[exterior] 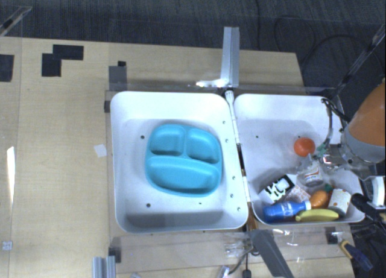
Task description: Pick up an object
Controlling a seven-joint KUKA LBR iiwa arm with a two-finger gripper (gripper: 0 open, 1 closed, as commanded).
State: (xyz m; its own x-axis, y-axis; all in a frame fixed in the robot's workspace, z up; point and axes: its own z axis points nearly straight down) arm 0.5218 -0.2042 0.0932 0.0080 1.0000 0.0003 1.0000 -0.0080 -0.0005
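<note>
The right bin [265, 120] holds a cluster of objects in its near right corner. An orange ball [304, 146] lies furthest back, with a clear plastic cup [311, 175] just in front of it. A black-and-white box [277, 187], a blue bottle [283, 211], a yellow banana [318, 214], a small orange piece [319, 198] and a white carton [339, 201] sit along the near wall. My gripper [326, 158] hangs low at the bin's right side, right beside the cup and the ball. I see nothing clearly held in it.
The left bin [129, 150] carries a blue divided plate [183, 158] in its middle. The arm's grey wrist and orange band [368, 123] overhang the right bin's right wall. A metal post [231, 56] stands behind the bins' shared wall, and cables run past the far right.
</note>
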